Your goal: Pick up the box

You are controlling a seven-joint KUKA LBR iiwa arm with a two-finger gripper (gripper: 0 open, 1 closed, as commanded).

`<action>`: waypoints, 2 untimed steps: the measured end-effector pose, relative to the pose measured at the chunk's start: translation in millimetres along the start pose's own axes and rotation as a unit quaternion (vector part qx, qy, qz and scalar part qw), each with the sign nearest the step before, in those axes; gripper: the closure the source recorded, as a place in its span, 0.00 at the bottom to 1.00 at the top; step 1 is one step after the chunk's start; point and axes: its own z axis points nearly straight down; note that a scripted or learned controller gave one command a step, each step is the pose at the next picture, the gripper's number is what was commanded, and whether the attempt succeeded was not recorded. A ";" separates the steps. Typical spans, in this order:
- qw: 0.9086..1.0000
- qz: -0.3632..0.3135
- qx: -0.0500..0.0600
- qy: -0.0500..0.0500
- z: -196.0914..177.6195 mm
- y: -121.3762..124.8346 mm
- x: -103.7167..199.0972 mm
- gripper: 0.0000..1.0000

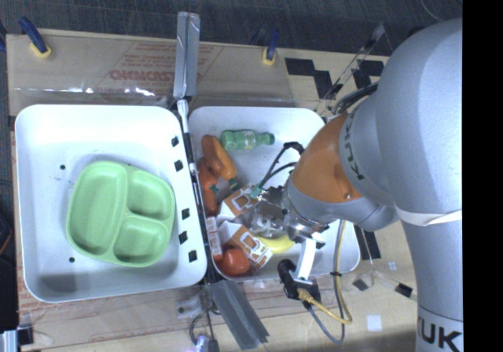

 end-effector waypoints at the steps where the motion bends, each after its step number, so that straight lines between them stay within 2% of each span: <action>1: 0.999 -0.042 0.001 0.000 -82.1 18.1 -43.5 1.00; 2: 0.992 0.127 0.002 0.000 0.6 9.8 -26.3 1.00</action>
